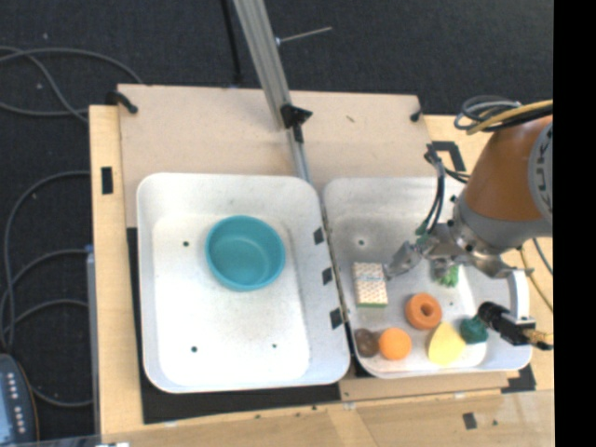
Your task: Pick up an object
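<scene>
Arm: broad orange band on a rounded housing, dark lettering partly visible at its right edge. Grey segment beneath, narrowing to the wrist. Black cables and a yellowish one loop along the upper side. Claw: grey metal hardware, detail too small to resolve.

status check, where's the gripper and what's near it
Gripper low over right bin, fingers unclear. Orange ring just below it, untouched. Green piece and patterned block crowd close by.
</scene>
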Robot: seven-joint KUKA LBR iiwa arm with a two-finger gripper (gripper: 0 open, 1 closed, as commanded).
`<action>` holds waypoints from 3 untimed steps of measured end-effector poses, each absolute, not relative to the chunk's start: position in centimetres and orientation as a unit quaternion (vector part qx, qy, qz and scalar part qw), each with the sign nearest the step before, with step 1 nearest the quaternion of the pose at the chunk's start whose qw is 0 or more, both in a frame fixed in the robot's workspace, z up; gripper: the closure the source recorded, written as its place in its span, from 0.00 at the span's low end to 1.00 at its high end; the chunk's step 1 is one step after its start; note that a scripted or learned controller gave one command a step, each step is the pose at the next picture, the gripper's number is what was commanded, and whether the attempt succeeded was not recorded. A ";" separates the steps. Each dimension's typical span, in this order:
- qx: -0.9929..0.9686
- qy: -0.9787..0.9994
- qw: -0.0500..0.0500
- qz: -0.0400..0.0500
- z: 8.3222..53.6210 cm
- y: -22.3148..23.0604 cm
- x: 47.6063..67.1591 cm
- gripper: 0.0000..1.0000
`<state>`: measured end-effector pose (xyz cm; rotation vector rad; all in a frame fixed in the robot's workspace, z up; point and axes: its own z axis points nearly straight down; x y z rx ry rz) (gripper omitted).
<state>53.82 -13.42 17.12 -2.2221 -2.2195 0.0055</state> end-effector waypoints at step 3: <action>-0.709 -0.706 -0.003 -0.005 11.7 -13.1 53.5 1.00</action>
